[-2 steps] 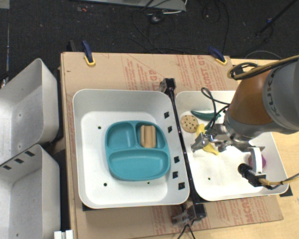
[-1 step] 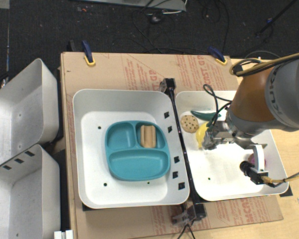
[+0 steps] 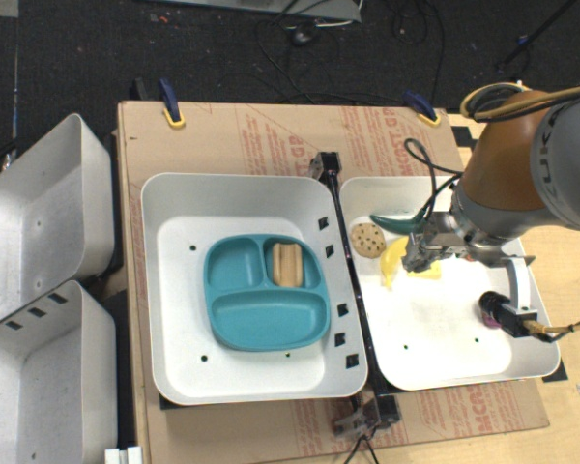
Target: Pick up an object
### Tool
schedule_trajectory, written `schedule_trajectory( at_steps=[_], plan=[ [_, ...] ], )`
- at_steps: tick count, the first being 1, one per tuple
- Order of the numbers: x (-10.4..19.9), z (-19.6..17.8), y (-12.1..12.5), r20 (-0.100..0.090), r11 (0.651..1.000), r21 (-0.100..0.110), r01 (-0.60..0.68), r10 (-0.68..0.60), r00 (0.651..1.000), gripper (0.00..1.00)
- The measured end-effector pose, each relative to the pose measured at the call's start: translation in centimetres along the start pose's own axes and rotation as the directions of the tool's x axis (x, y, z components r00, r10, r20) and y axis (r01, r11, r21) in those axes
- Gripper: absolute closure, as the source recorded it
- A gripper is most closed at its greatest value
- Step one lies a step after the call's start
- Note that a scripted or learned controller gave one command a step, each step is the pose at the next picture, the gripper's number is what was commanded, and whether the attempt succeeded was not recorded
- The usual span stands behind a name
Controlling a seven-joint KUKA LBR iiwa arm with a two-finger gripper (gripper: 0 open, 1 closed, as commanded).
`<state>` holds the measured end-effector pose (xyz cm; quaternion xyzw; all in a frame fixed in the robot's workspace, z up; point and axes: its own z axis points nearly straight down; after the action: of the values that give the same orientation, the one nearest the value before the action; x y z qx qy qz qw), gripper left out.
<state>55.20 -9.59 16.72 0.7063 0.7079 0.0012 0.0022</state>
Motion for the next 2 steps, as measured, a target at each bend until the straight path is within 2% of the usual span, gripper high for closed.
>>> schedule_trajectory(
  at_steps=[1, 2],
  plan=[
    [0.0, -5.2, 0.1, 0.000, 1.000, 0.000, 0.000, 0.000, 1.000, 1.00],
    [4.2, -5.7, 0.6, -0.001, 1.000, 0.003, 0.003, -0.003, 1.000, 1.00]
  ],
)
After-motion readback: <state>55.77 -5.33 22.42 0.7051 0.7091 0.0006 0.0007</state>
